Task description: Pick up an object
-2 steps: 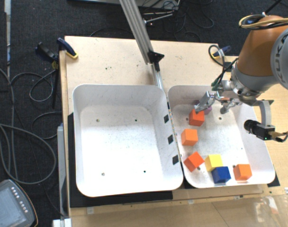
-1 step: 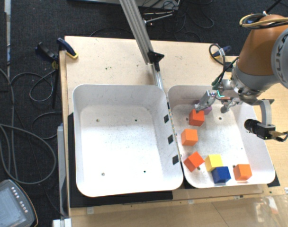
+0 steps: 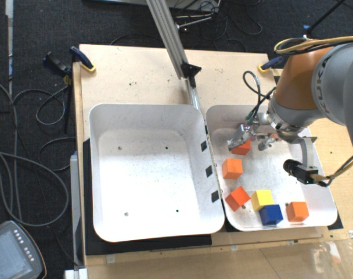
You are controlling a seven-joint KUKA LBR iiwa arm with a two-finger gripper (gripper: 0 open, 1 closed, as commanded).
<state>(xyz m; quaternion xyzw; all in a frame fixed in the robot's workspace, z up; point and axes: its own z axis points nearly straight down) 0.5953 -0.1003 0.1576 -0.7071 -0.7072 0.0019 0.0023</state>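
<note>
My gripper (image 3: 250, 140) hangs low over the back of the right bin (image 3: 273, 176) with its fingers spread open. A red-orange block (image 3: 241, 149) lies just under and beside the left finger (image 3: 237, 137); it sits off to one side, not clamped between the fingers. Further forward in the same bin are an orange cube (image 3: 233, 168), a red-orange cube (image 3: 238, 197), a yellow cube (image 3: 261, 199), a blue cube (image 3: 271, 214) and another orange cube (image 3: 297, 211).
The left bin (image 3: 147, 173) adjoins the right one along a shared rim. A slanted metal pole (image 3: 168, 31) runs down to the bins' back junction. Cables loop beside the wrist, and a black fitting (image 3: 298, 171) sits over the right bin's right side.
</note>
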